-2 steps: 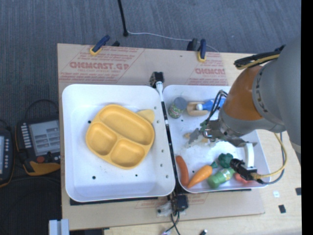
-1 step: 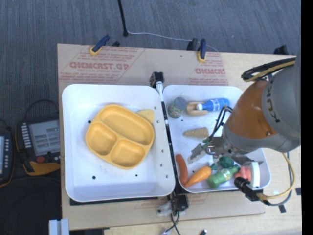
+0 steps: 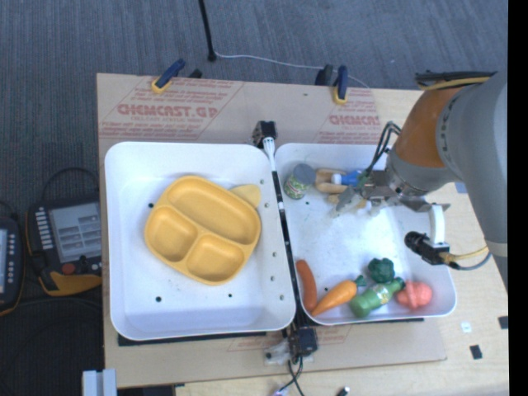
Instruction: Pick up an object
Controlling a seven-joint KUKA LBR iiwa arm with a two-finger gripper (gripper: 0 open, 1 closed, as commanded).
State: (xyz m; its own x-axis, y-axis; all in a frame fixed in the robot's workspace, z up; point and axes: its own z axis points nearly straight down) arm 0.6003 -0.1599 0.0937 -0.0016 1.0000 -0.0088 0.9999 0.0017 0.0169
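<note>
My gripper [image 3: 353,202] hangs over the upper middle of the right bin [image 3: 445,308], open, with nothing between its fingers. Just beyond it, at the bin's far wall, lie a beige and blue toy [image 3: 334,179] and a small grey-green can [image 3: 297,181]. Along the near wall sit a red sausage [image 3: 306,282], an orange carrot [image 3: 337,297], a green bottle [image 3: 373,298], a dark green broccoli [image 3: 380,268] and a pink fruit [image 3: 415,295]. The arm covers the right bin's far right corner.
The left bin [image 3: 124,221] holds a yellow divided plate [image 3: 203,228], with a pale yellow piece [image 3: 247,193] at its far right rim. Bare white floor lies in the middle of the right bin, under and just in front of my gripper.
</note>
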